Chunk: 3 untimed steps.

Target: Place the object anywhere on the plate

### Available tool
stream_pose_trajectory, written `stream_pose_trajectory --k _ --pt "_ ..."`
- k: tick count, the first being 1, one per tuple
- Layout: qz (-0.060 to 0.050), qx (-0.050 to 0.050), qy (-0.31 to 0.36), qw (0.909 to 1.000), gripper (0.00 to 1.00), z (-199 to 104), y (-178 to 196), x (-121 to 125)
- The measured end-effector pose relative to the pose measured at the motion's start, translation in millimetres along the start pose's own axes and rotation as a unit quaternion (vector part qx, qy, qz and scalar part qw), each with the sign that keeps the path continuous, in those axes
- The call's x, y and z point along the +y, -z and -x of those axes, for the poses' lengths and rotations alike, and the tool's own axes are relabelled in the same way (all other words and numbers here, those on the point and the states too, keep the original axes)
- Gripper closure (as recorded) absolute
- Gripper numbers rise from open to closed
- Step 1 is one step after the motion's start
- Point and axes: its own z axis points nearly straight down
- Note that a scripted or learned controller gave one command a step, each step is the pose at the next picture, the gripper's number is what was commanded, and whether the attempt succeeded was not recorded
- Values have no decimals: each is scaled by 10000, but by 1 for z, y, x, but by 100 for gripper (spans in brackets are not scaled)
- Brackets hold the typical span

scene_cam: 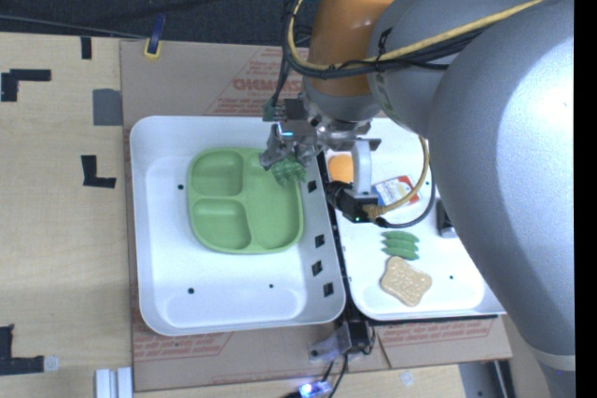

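Two-finger gripper (283, 154) clamped on small dark-green obj (289, 170), over right edge of light-green divided plastic plate (244, 200) in left shallow white bin (159, 228).

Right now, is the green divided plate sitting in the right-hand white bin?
No. The green divided plate lies in the left white bin, while the right white bin holds the green pea pod and cracker.
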Motion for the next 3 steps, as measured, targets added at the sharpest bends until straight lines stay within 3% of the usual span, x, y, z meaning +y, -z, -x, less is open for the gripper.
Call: stream_pose_trajectory --k 1,2,3 --pt "1 0 -7 10000 100 -50 -10 19" --pt "6 9 -2 10000 100 -106 9 33" --pt "-4 -5 -14 10000 0 -103 8 33"
